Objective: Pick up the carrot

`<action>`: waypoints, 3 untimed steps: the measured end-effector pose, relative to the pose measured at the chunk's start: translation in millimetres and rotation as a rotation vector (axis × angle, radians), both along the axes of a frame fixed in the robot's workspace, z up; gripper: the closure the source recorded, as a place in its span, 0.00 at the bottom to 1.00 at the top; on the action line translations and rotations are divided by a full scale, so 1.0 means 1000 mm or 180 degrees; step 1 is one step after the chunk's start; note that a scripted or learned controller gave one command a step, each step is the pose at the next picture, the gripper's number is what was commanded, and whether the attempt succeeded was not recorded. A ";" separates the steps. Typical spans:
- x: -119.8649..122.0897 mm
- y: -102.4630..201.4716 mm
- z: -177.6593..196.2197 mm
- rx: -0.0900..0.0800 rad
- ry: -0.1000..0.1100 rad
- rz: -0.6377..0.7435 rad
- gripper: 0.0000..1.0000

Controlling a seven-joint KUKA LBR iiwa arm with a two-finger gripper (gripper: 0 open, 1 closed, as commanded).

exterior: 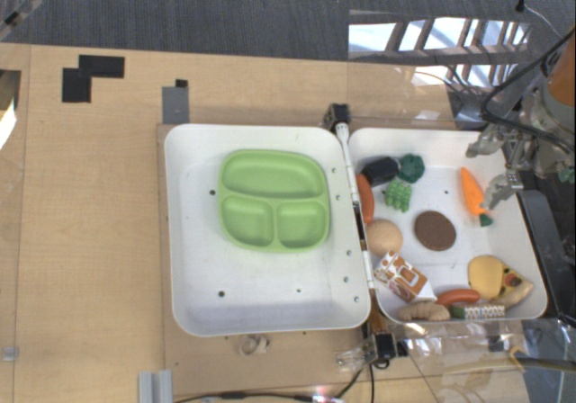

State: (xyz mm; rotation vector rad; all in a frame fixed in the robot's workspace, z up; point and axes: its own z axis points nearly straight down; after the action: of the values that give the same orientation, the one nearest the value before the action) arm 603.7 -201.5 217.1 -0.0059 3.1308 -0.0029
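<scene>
The orange carrot (471, 191) with its small green tip lies in the right bin (533, 259), near the far right wall, pointing toward the front. My gripper (490, 169) hangs over the bin's right side, just right of the carrot. It is open: one finger (482, 144) sits behind the carrot's top and the other (500, 190) is close beside its lower end. Nothing is held between them.
The right bin also holds a black block (378, 169), two green broccoli pieces (411, 166), a red sausage (364, 197), a brown disc (436, 230), a beige ball (384, 236), a snack box (400, 277) and a yellow fruit (486, 275). A green divided plate (274, 199) lies in the left bin (193, 284).
</scene>
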 end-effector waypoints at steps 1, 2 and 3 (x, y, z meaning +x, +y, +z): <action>-0.008 -0.004 -0.116 -0.0001 -0.0006 -0.0145 0.00; -0.068 -0.006 -0.120 -0.0025 -0.0065 0.0306 0.00; -0.101 -0.005 -0.123 -0.0045 -0.0078 0.1017 0.00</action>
State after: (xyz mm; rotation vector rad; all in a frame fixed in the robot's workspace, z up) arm 503.2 -206.4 93.7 -0.5002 3.0658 -0.0223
